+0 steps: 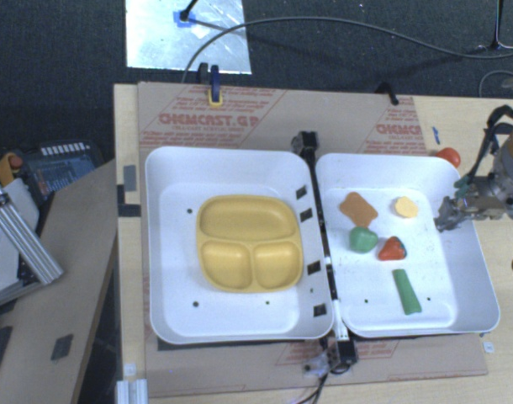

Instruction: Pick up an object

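Note:
The right bin (467,289) holds several small pieces: an orange slab (358,209), a yellow lump (405,207), a green round piece (362,240), a red piece (393,247) and a long green stick (406,291). My gripper (448,215) hangs at the bin's right side, to the right of the yellow lump and apart from every piece. Nothing shows between its tips.
The left bin (168,225) carries a yellow three-compartment tray (246,242). A red object (447,156) lies outside the right bin's far right corner. A black divider (317,242) runs between the bins. Cables cross the floor beyond the bench.

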